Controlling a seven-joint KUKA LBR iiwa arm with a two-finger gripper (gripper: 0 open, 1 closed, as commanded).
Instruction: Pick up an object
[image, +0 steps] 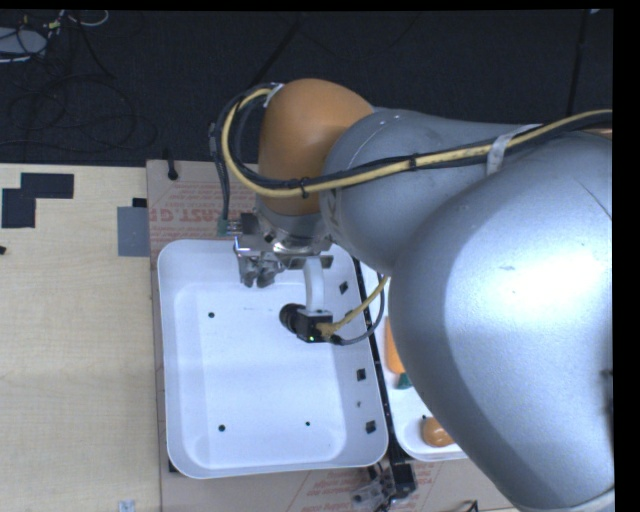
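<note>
Orange object, rounded and small, lies in the right bin near its front rim, just beside the edge of the big grey arm that covers most of that bin. A second orange object shows as a thin sliver further back in the same bin, pressed against the arm's outline and too hidden to identify. The tool hangs below the orange band over the far part of the left bin, close to its back wall and well apart from both orange things. Whether the tool is wide or narrow cannot be told from this angle, and nothing can be seen held in it. A small black unit with a yellowish cable hangs just beside it. Both bins rest on the tabletop.
</note>
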